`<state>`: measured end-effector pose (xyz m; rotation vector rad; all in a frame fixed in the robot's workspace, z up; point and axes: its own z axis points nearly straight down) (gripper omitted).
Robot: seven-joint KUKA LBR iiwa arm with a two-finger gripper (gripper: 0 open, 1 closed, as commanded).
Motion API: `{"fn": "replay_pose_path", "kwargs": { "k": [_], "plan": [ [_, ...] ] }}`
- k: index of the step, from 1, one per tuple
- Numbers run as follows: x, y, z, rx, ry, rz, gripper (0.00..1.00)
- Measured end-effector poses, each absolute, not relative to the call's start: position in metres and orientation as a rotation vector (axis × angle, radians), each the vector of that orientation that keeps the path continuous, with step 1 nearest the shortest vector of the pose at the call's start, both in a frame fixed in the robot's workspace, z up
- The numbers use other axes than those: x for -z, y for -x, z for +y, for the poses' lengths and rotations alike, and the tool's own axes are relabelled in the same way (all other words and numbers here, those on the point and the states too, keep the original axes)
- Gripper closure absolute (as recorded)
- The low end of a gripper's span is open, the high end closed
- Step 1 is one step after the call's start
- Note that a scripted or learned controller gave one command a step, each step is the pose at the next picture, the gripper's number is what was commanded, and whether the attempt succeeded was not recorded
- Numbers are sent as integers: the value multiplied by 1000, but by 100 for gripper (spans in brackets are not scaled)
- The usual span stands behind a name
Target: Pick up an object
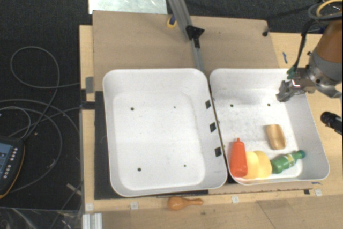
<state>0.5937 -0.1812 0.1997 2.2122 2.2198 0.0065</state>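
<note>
In the right bin point(252, 96), four objects lie bunched toward its near edge: one red bottle point(238, 157) with a pointed cap, one yellow piece point(259, 164) touching that bottle on the side away from the left bin, one green bottle point(286, 161) lying on its side just past the yellow piece, and one tan block point(275, 136) a little farther back, apart from the other three. Any of these four could be the thing to pick up; the task does not name which.

The gripper point(284, 91) hangs over the right bin's far outer part, near its rim, well apart from the tan block and farther still from the cluster at the near edge. Nothing shows between its tips, so it carries nothing; whether it is spread or closed cannot be told at this size and angle.

Judged from this, the pick is not yet done. No object is lifted and all four rest on the bin floor. What is left is nearly everything: bringing the gripper over one object, lowering, closing on it, and raising it.

The left bin point(155, 131), touching the right bin along their shared edge, makes two bins in all. One orange-brown pear-shaped thing point(184, 202) lies on the bench point(134, 40), just outside the left bin's near rim.
</note>
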Motion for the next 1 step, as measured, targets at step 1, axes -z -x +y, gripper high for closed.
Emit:
{"fn": "replay_pose_path", "kwargs": {
  "k": [1],
  "plan": [
    [-240, -595, -182, -5, -2212, 2223, 100]
  ]
}}
